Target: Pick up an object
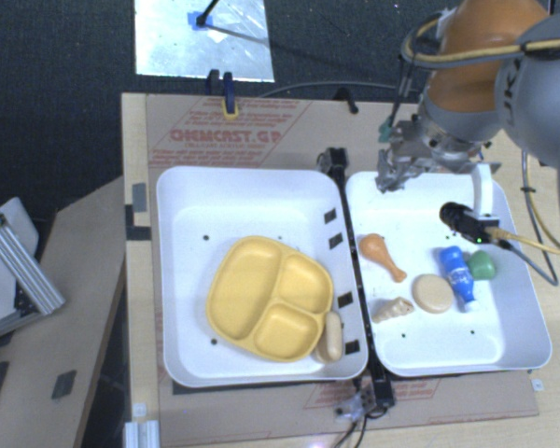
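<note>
the jaws' opening cannot be told, and nothing is seen held. the drumstick [384,254] lies below them, well apart. a slanted descent could knock it aside.

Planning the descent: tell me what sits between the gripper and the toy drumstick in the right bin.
Nothing: the camera view shows bare white bin floor between the gripper and the toy drumstick.
</note>
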